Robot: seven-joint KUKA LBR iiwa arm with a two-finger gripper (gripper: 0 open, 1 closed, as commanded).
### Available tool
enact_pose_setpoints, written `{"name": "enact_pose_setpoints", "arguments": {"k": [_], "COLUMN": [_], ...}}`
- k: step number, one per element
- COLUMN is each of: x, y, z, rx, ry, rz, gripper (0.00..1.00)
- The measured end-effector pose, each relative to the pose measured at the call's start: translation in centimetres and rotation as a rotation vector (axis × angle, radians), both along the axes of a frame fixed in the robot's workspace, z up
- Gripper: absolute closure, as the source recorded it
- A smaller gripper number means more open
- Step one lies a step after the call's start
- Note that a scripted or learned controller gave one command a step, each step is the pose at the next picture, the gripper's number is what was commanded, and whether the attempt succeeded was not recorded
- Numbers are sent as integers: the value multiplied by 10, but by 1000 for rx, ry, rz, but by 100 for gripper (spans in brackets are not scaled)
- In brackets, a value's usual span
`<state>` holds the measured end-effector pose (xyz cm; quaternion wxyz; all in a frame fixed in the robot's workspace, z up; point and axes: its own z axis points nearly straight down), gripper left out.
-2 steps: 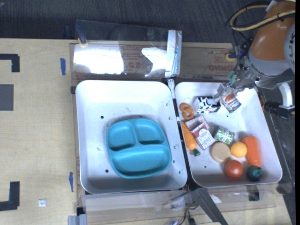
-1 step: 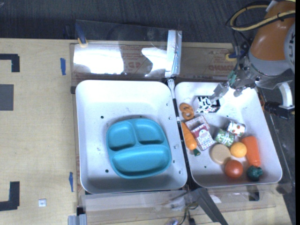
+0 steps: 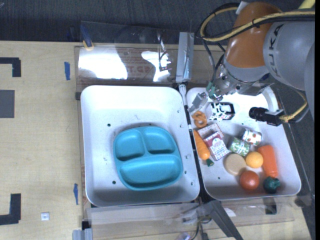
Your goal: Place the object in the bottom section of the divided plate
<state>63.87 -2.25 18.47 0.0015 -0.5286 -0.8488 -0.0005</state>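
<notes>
Honestly, my gripper (image 3: pixel 212 95) sits low over the right bin (image 3: pixel 292 176), too blurred under my wrist to read. The small items (image 3: pixel 235 151) heaped there blur together, so which is the task object I cannot tell. The blue divided plate (image 3: pixel 148 156) lies in the left bin (image 3: pixel 100 104).

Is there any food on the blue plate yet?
No. The blue plate in the left bin has nothing in its sections; the toy food lies in the right bin.
</notes>
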Motion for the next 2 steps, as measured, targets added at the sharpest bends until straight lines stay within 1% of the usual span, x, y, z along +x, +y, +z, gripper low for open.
{"name": "enact_pose_setpoints", "arguments": {"k": [1, 2], "x": [-17, -17], "y": [-3, -4], "z": [44, 53], "rx": [-3, -3], "ry": [-10, -12], "rz": [-78, -78], "gripper": [0, 100]}}
